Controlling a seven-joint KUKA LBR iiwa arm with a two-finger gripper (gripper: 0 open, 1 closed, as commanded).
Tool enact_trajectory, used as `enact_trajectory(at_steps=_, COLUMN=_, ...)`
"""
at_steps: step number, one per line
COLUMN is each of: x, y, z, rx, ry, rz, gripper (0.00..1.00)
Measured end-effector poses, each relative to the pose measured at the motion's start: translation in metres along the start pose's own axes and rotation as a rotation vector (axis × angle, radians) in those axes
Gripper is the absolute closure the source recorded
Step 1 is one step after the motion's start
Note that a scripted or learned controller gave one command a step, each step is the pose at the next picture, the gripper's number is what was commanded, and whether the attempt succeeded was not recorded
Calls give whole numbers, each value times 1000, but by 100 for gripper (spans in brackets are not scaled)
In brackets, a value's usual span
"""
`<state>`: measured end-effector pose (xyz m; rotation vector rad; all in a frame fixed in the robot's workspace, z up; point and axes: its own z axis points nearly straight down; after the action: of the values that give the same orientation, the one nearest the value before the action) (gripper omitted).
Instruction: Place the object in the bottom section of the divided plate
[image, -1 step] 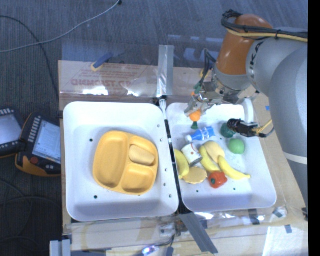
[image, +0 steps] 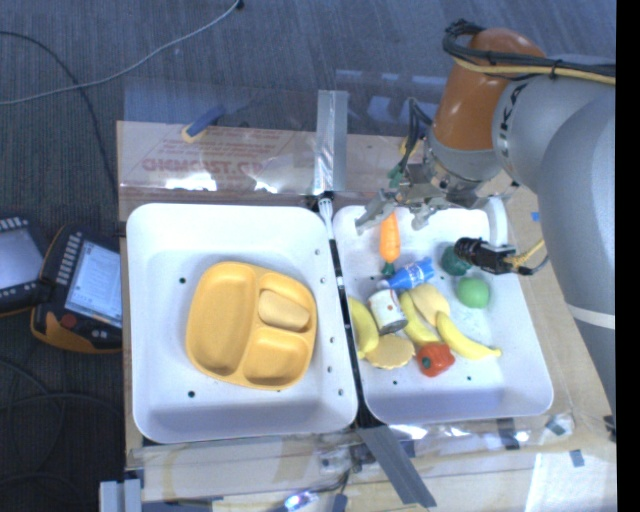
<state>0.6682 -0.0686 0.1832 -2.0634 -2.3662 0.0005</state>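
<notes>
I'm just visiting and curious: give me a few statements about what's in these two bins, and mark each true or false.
1. The yellow divided plate sits in the left bin. True.
2. The carrot lies on the plate. False: it is in the right bin, just below the gripper.
3. A banana lies in the right bin. True.
4. The green ball is in the left bin. False: it is in the right bin.
5. The arm reaches in over the left bin. False: it is over the right bin's top edge.
</notes>
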Motion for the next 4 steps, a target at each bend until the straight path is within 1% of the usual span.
enact_trajectory(at_steps=1, x=-20, y=-74, z=-60, rx=0, ry=-3, rz=155, gripper=0)
enact_trajectory(at_steps=2, x=-26, y=-168, z=-64, rx=1, ry=-2, rz=131, gripper=0)
enact_trajectory(at_steps=3, x=-128, y=-203, z=-133, rx=-1, ry=-5, rz=169, gripper=0)
enact_trajectory(at_steps=4, x=-113, y=-202, z=-8, rx=2, ry=0, rz=314, gripper=0)
